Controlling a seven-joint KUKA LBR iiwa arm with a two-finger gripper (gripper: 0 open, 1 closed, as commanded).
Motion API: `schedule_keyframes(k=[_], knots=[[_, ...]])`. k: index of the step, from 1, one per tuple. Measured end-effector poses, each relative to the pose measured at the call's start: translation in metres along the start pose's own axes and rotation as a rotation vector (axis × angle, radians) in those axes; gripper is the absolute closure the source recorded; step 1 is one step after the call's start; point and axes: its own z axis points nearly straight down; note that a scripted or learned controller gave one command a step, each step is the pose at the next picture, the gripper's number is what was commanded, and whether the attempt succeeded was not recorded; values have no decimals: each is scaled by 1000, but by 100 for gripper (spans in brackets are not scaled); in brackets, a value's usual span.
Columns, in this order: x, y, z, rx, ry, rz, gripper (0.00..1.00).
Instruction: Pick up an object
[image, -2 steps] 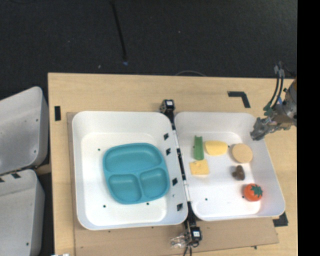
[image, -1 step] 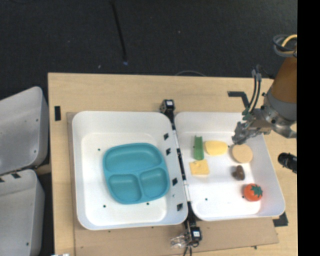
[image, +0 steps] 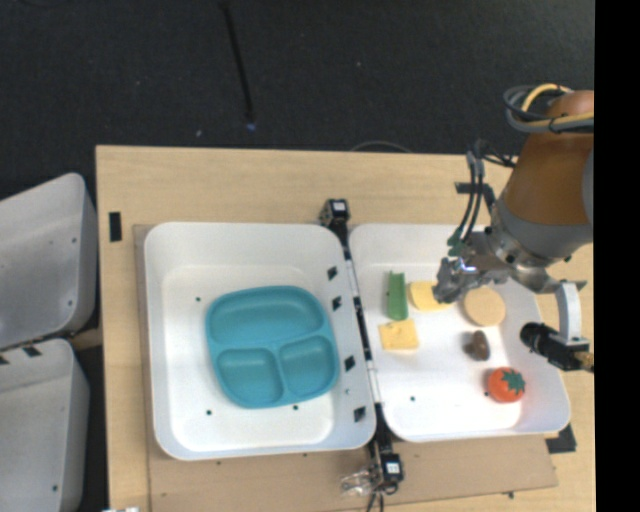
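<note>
a wooden bench (image: 120, 330) seen from above holds two shallow white bins side by side. the left bin (image: 170, 420) contains a teal divided tray (image: 270, 345) with three compartments, lying flat near its middle. the right bin (image: 440, 425) holds several small items: a green upright-lying piece (image: 397, 296) near the bin's left side, a pale yellow piece (image: 422, 297) just beside it, a yellow block like cheese (image: 401, 336) below those, a round tan disc (image: 486, 308) to the right, a small dark brown lump (image: 477, 346) under the disc, and a red tomato-like toy with a green top (image: 505, 385) toward the lower right corner. the grey arm with its orange band (image: 545, 185) reaches in from the right, and the gripper (image: 452, 280) sits low over the right bin, between the pale yellow piece and the tan disc, close to both. whether its grip is wide or narrow cannot be told from this angle, and nothing is visibly held.
</note>
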Motion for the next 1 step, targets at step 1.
schedule_keyframes(k=[1], knots=[[48, -6, 13, -1, 0, 0, 100]])
